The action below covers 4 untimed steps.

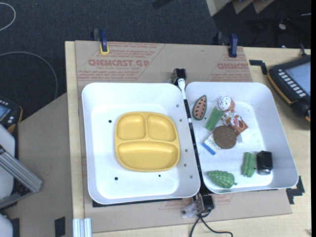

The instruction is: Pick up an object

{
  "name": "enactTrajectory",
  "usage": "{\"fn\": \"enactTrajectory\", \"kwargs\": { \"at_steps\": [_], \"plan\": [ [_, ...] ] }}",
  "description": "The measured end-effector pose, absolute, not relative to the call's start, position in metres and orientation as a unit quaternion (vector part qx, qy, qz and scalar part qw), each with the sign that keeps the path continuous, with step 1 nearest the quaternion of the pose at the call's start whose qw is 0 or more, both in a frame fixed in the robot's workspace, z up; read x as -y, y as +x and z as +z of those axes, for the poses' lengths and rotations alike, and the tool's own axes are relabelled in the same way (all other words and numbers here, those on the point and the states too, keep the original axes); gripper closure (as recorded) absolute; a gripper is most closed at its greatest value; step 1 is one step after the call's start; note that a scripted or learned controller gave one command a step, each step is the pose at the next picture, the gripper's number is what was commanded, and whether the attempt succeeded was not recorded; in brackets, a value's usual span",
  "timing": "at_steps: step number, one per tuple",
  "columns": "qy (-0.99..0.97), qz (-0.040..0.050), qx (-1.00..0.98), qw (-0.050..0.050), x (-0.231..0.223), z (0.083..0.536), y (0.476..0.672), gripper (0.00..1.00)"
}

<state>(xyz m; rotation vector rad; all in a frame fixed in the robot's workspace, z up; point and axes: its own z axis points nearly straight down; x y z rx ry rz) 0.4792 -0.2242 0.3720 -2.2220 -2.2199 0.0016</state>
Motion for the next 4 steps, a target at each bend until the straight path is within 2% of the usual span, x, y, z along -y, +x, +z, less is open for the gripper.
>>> {"fn": "enactTrajectory", "kwargs": {
  "at_steps": [3,4],
  "plan": [
    [-0.707,0.0004,0.707,0.000,0.224,0.345,0.480,1.00],
    [-0.707,-0.0003,0.707,-0.002,0.224,0.350,0.480,1.00]
  ]
}}
